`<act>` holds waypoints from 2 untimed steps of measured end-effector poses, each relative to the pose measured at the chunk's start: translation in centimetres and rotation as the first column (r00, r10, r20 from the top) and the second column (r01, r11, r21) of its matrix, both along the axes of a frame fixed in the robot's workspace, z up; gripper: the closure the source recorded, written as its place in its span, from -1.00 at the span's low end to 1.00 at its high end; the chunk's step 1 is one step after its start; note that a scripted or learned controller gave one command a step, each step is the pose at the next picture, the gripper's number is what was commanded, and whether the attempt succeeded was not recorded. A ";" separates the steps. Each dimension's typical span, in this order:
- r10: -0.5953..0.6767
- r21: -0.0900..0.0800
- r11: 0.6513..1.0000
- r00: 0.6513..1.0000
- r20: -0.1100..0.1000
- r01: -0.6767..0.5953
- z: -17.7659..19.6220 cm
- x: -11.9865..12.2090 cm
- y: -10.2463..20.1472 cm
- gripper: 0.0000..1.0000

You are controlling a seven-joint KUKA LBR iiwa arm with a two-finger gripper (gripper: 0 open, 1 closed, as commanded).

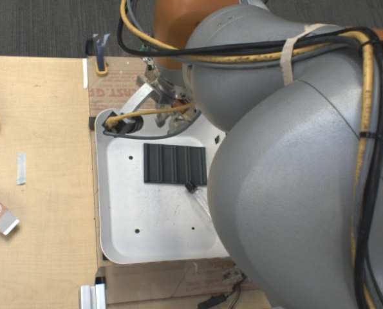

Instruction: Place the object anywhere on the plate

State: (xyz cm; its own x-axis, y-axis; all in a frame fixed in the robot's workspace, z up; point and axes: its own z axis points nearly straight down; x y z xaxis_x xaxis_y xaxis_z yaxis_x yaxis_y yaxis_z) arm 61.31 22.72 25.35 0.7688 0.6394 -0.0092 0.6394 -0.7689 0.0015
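Camera view puts the gripper (154,96) at the far-left corner of the white bin (114,237), its opening impossible to tell, with the dark ribbed block (175,164) lying flat just nearer, so it should centre squarely over that block before descending.

Arm (294,159): smooth grey rounded housings, orange band (191,5) above wrist. Yellow and black cables (365,108) run along it, white tie (286,60) securing them.

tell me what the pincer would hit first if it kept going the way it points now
Probably the far rim of the shallow white bin, just ahead of the metal pincer; depth is unclear from above, so it may instead pass over it.
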 end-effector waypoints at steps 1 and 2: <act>0.241 0.004 0.970 0.970 0.002 -0.241 4.8 2.6 0.1 1.00; 0.324 0.005 0.946 0.946 0.001 -0.324 -5.7 3.5 0.0 1.00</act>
